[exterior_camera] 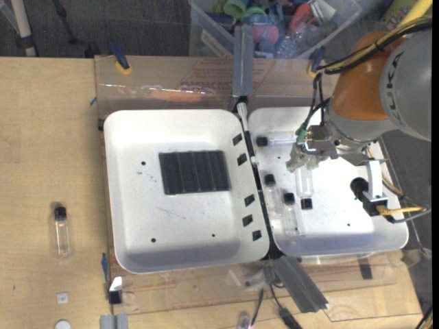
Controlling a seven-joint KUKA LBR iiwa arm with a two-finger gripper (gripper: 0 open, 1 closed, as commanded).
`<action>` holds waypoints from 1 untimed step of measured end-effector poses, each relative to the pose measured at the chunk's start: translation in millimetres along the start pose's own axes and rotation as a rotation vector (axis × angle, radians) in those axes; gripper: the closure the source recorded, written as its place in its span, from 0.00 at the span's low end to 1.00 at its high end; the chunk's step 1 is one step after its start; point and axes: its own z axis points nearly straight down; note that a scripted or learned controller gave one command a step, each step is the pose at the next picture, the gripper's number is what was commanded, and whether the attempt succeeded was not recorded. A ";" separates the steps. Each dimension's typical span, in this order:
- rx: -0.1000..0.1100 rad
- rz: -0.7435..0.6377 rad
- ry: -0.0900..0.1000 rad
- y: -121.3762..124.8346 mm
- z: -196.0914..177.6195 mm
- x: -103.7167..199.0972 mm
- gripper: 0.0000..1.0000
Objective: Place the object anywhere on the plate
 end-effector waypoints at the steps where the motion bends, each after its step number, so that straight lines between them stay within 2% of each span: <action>1: 0.002 -0.065 0.002 -76.1 0.6 77.1 1.00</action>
